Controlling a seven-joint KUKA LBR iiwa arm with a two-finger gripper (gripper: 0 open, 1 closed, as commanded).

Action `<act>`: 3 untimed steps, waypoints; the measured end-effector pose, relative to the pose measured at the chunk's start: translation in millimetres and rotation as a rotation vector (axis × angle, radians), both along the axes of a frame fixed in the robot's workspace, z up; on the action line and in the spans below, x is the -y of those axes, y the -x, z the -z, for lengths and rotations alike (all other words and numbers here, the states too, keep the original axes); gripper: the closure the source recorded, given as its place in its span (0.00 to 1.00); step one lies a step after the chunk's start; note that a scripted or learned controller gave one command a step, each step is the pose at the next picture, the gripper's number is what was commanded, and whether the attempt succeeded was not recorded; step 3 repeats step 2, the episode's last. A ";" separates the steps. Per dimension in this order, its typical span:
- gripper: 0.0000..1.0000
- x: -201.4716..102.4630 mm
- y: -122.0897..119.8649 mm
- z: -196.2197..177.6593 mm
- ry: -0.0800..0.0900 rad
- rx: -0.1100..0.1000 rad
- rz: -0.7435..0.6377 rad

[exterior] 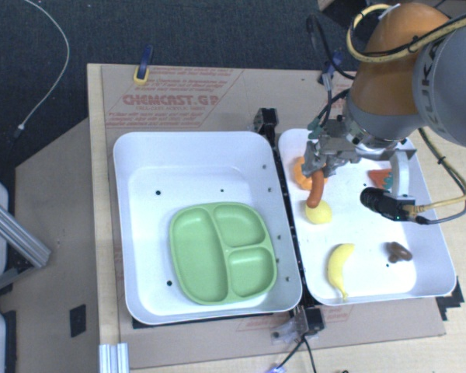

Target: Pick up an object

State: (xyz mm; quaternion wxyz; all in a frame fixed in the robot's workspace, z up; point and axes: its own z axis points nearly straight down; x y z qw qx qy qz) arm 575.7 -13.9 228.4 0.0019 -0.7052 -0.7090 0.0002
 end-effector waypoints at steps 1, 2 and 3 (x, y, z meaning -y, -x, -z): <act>1.00 -56.4 -8.8 11.5 0.000 0.002 -0.001; 1.00 -105.2 -13.5 0.4 0.000 0.005 -0.001; 1.00 -105.2 -13.5 0.4 0.000 0.005 -0.001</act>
